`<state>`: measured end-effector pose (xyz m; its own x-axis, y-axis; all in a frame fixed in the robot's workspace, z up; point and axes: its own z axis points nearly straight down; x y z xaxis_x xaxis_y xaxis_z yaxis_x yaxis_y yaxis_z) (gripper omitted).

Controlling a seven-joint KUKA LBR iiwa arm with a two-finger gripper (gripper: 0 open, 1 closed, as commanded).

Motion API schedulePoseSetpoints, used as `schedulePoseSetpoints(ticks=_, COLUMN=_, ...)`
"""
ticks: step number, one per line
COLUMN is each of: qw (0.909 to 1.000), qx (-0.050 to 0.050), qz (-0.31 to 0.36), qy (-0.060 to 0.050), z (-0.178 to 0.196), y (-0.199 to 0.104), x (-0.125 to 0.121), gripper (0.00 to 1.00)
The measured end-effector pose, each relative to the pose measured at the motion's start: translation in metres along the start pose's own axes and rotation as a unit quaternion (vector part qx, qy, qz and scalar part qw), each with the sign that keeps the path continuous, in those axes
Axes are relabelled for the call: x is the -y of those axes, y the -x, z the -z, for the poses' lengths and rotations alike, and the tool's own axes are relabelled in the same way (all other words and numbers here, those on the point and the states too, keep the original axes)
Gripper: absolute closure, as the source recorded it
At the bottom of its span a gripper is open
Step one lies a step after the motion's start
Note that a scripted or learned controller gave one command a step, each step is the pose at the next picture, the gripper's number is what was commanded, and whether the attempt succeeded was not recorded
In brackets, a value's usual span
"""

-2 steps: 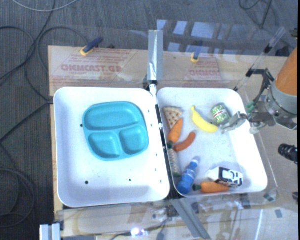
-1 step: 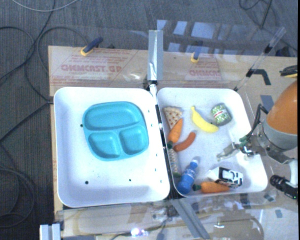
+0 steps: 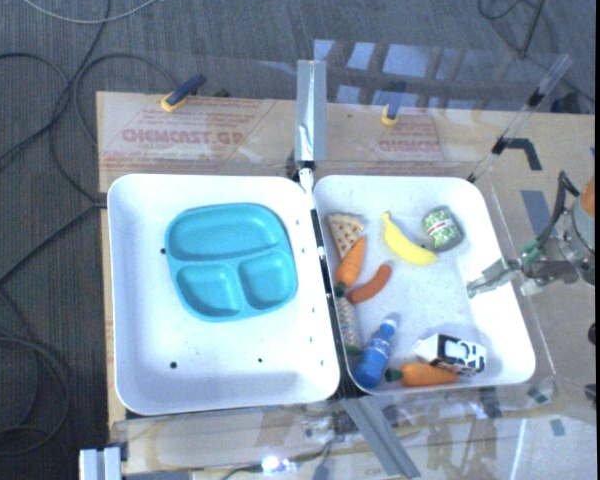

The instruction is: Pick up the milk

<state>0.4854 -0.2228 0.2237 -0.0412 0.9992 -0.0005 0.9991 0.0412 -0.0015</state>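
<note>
The milk (image 3: 458, 351), a small white carton with dark markings, lies on its side near the front right corner of the right bin (image 3: 500, 230). Touching it on the near side is an orange carrot (image 3: 429, 374), and just left of that lies a blue bottle (image 3: 377, 352), tilted with its cap pointing away from the front wall. Farther back in the same bin are a second carrot (image 3: 352, 261) and an orange-brown sausage-shaped piece (image 3: 369, 282) side by side, a wedge of waffle-patterned food (image 3: 344, 231) in the back left corner, a yellow banana (image 3: 407, 242) and a green and white can (image 3: 442, 227) (label too small to read).

The gripper (image 3: 495, 275) hangs over the right edge of the right bin, well apart from the milk; its thin fingers point left, and whether they are spread or together I cannot tell. Nothing is seen between them.

The left bin (image 3: 140, 268) holds a blue compartment tray (image 3: 231, 260). Both bins rest on the tabletop (image 3: 195, 138), which is covered with brown cardboard.
</note>
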Motion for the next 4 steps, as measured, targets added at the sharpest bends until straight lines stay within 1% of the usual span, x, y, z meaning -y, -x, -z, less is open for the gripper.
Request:
schedulePoseSetpoints(ticks=1, qw=0.9915, qx=-0.009, qz=-0.130, qy=0.000, z=-0.136, y=-0.020, x=-0.005, gripper=0.00)
schedulePoseSetpoints(ticks=2, qw=0.9903, qx=0.003, qz=0.139, qy=0.006, z=-0.135, y=-0.013, x=-0.004, gripper=0.00)
schedulePoseSetpoints(ticks=3, qw=0.9798, qx=-0.001, qz=0.200, qy=0.000, z=-0.073, y=-0.061, x=-0.011, gripper=0.00)
schedulePoseSetpoints(ticks=4, qw=0.9847, qx=-0.004, qz=0.174, qy=0.003, z=-0.136, y=-0.006, x=-0.003, gripper=0.00)
